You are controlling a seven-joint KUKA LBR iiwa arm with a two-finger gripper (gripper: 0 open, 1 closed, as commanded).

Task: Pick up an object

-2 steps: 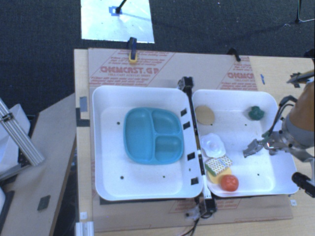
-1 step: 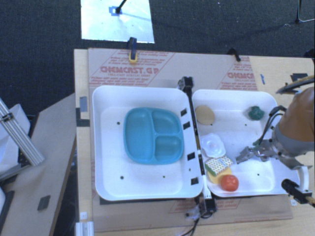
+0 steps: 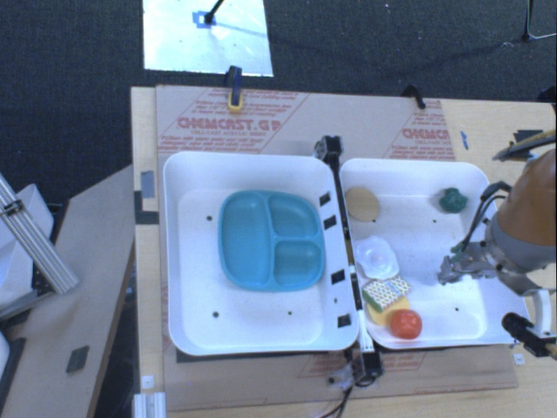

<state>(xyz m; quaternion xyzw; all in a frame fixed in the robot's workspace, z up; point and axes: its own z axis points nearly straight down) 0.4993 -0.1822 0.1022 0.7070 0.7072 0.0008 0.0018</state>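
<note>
Altogether two white bins [image 3: 187, 233], one blue tray [image 3: 270, 239], one tomato [image 3: 405, 323]

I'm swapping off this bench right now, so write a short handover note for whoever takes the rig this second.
Gripper: low over the right bin, nothing seen between its fingers; open or shut can't be told.
Right bin: red ball and checkered block in the near left corner, clear cup above them, tan disc at the far left, green object at the far side.
Left bin: blue divided plate.
Done: nothing picked.
Left: grasp and lift one object.
</note>
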